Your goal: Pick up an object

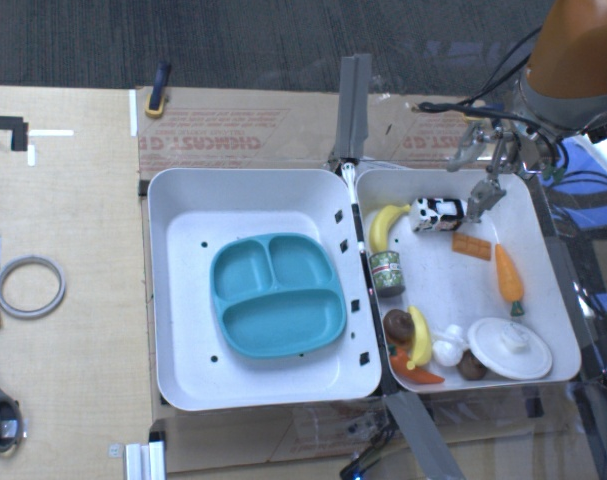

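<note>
Two white bins [173,298], two bananas [383,226], one carrot [509,276]

Bright, even overhead light; soft shadows inside the bins [173,298]; the picture is slightly soft, with no glare

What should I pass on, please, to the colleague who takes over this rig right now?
Gripper: above the far end of the right bin, beside the toy cow; nothing shows between its fingers.
Right bin holds the goods: the toy cow, a banana, a small can, an orange block, a carrot, a white lid and a few small toy foods at the near end.
Left bin: a blue divided plate.
Done: nothing picked up yet.
Left: grasp one thing, probably the cow or the orange block nearest the gripper, and lift it.
</note>
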`<state>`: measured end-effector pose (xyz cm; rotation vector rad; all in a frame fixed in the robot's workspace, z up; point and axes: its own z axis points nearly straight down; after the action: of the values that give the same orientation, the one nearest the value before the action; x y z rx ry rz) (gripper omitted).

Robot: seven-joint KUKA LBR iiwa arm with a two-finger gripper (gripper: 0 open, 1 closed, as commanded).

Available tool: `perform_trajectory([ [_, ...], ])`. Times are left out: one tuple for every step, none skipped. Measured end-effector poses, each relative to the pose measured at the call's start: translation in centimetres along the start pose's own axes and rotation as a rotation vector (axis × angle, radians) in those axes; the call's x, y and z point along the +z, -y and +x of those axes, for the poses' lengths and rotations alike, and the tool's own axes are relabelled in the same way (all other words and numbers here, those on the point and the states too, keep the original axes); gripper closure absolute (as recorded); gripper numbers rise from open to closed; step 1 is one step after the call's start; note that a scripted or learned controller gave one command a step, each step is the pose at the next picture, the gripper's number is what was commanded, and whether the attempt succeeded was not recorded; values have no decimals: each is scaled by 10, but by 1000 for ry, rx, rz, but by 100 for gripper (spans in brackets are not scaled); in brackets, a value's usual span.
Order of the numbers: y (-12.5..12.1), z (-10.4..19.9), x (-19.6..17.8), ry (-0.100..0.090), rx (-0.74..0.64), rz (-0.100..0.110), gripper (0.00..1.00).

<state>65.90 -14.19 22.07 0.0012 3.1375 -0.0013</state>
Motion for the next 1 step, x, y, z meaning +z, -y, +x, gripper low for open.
perform_trajectory([
  [54, 55, 124, 7, 85, 2, 0],
])
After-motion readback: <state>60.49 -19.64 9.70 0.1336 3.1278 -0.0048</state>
